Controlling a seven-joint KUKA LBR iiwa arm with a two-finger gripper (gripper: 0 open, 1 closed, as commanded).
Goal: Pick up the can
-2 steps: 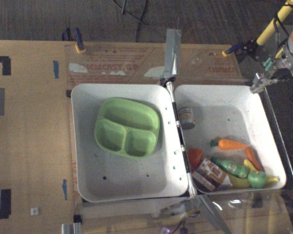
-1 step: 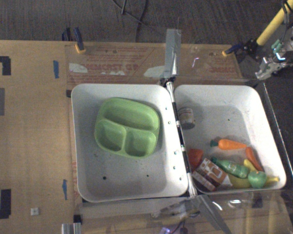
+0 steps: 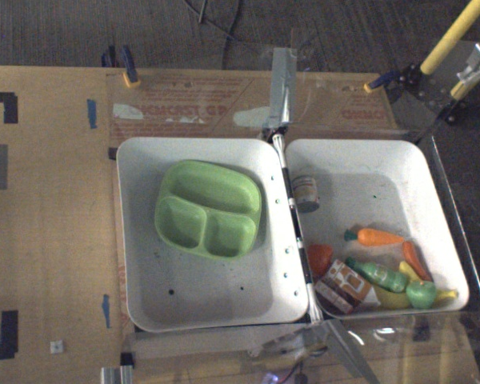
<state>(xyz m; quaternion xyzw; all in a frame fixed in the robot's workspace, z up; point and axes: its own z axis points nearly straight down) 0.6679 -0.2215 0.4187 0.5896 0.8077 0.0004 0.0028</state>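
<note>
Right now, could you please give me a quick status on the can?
Can lying in right bin, against its left wall. Untouched, nothing crowding it. Toy food clustered nearer the front.

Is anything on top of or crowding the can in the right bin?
Nothing lies on the can. It sits against the right bin's left wall, apart from the toy carrot and the other items heaped toward the near corner. Only that wall crowds it, on one side.

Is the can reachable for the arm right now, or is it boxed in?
Probably yes. The can sits apart from the toys, with open floor on its right. But it hugs the right bin's left wall, which may crowd one side.
</note>
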